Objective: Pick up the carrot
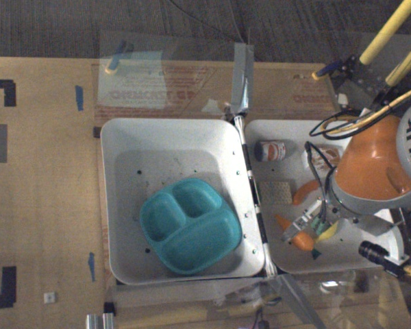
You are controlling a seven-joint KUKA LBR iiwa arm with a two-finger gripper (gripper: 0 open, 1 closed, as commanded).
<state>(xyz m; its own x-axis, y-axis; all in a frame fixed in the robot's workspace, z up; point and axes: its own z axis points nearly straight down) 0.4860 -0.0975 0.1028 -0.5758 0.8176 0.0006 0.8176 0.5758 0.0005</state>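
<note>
Orange, thin carrot lies in the right shallow white bin, beside a beige sponge and below a small can. The grey arm leans over this bin, its two-finger gripper touching the carrot; I cannot tell its state.

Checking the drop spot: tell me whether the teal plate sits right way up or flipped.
Right way up. The teal plate in the left bin shows its three hollow compartments facing the camera, with nothing in them.
</note>
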